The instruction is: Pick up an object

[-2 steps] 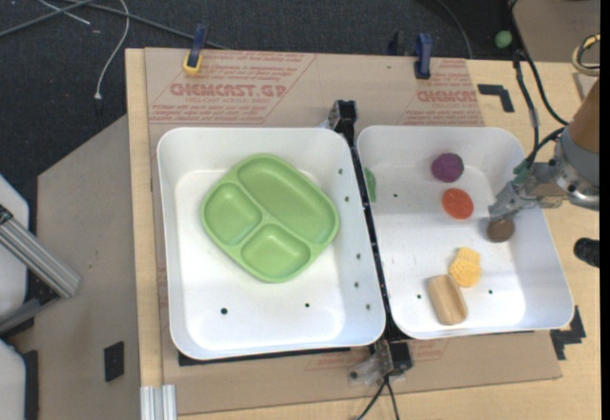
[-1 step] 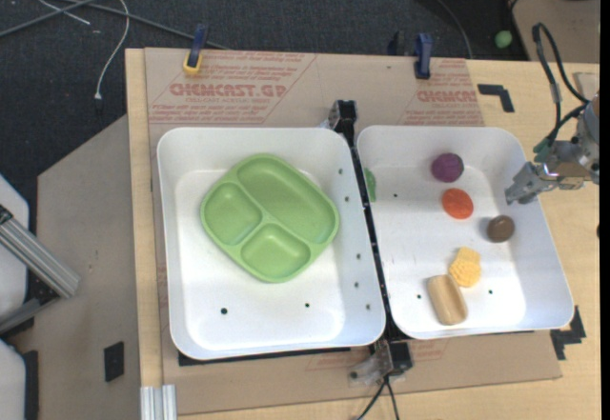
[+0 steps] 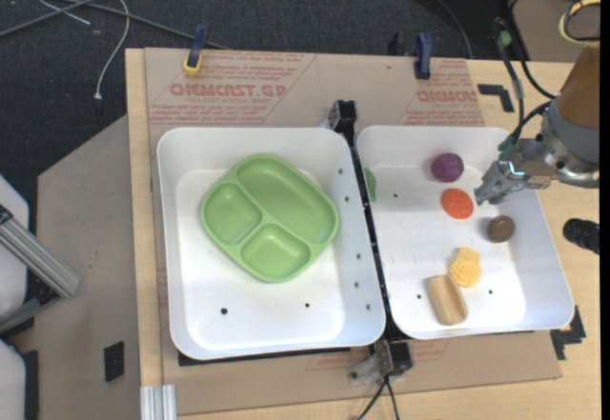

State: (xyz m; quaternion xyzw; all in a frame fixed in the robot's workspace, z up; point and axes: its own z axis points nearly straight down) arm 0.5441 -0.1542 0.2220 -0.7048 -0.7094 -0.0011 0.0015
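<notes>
The right bin (image 3: pixel 534 313) holds several small items: a purple ball (image 3: pixel 446 166), an orange-red ball (image 3: pixel 457 204), a brown ball (image 3: pixel 500 229), a yellow bumpy piece (image 3: pixel 465 267) and a tan cylinder (image 3: pixel 446 299). A green sliver (image 3: pixel 370 184) lies against this bin's left wall. My gripper (image 3: pixel 496 186) reaches in from the right and hangs over the bin's upper right part, just right of the orange-red ball and above the brown ball. I see nothing held in it.
In the left bin (image 3: pixel 191 313) a green divided plate (image 3: pixel 270 216) lies tilted. Blue clamps (image 3: pixel 196 49) (image 3: pixel 422 54) pin the cardboard sheet at the far edge. A black divider clip (image 3: pixel 343 113) sits between the bins. Cables run at the upper right.
</notes>
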